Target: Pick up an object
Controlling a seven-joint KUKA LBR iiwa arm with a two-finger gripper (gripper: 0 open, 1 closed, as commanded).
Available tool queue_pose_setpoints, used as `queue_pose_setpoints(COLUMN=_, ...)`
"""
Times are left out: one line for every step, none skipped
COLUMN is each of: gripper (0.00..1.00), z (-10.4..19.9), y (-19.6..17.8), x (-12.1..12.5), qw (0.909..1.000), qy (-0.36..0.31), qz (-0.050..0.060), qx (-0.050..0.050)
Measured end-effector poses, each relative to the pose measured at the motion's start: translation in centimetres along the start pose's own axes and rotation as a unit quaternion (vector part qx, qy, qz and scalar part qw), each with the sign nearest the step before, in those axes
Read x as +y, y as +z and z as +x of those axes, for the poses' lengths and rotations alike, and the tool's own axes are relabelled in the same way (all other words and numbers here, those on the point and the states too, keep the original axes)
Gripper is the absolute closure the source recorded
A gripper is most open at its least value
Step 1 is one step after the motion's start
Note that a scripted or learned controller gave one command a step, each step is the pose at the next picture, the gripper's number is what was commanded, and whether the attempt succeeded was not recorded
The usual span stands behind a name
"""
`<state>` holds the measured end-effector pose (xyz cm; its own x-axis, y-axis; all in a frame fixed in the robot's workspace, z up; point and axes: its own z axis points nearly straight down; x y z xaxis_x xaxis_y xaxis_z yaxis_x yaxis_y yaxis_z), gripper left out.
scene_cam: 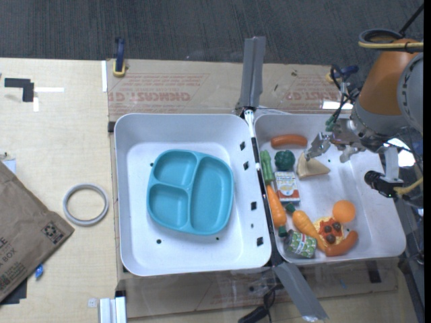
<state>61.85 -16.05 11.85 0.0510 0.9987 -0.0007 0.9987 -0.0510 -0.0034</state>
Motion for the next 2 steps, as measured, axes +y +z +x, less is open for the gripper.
queue_pose_setpoints(gripper=0.0, z=4.4, y=1.6, x=-0.5, qw=0.996, qy=-0.088, qz=-0.007, qx=-0.008)
queue_pose_setpoints(gripper=0.0, z=5.2, y=2.8, x=-5.4, qw=0.9968, qy=-0.08, qz=-0.001, qx=0.0)
